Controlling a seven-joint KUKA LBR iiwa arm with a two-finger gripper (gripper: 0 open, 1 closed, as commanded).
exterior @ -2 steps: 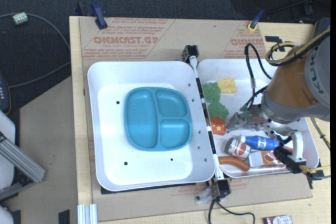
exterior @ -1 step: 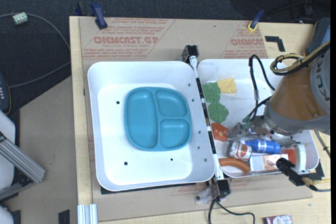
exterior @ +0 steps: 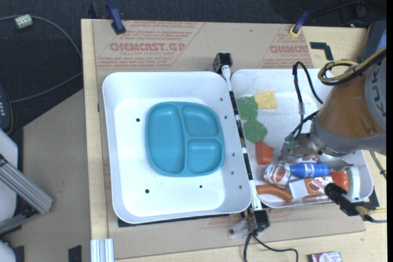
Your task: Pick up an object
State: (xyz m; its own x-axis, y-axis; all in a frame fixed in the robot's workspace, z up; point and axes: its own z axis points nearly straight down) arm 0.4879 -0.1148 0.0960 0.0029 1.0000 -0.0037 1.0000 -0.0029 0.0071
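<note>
The arm's gripper [exterior: 293, 149] is low in the right bin [exterior: 279, 80], apparently searching the clutter for something to grasp; whether it is spread or pinching anything I cannot tell. Just below it lie a blue-and-white bottle [exterior: 310, 169], a can [exterior: 277, 175] and a hot dog [exterior: 273, 192], with an orange block [exterior: 264, 152] beside it, and green pieces [exterior: 250, 118] and a yellow piece [exterior: 265, 100] beyond. The left bin [exterior: 123, 193] holds a blue divided plate [exterior: 183, 138].

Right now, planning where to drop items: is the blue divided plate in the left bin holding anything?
Empty. The blue divided plate lies flat in the left bin, all three compartments showing bare blue.
</note>
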